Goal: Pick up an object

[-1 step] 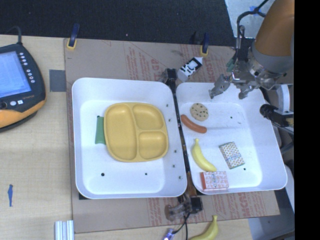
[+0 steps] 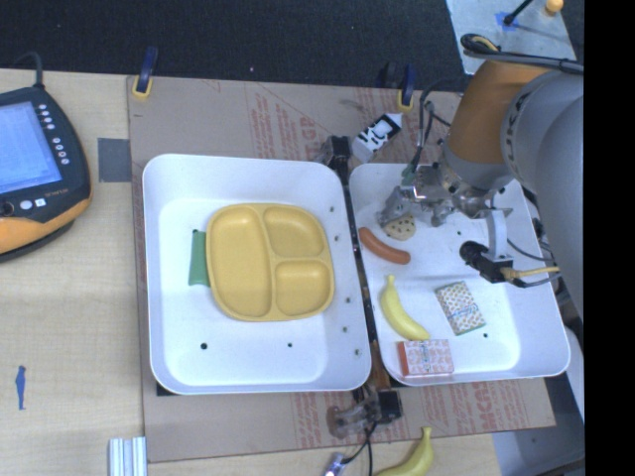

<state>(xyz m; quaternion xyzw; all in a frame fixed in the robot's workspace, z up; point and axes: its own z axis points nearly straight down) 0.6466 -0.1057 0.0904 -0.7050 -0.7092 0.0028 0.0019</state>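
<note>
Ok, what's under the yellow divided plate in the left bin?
A green flat thing sticks out from beneath the yellow plate's left edge, lying on the left bin floor. The plate covers the rest, so I can't tell its shape or how far it runs.

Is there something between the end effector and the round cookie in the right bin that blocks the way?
Nothing visible blocks it. The end effector is low over the upper left part of the right bin, right beside the cookie. The sausage lies just below the cookie, on its far side from the end effector, not between them.
</note>
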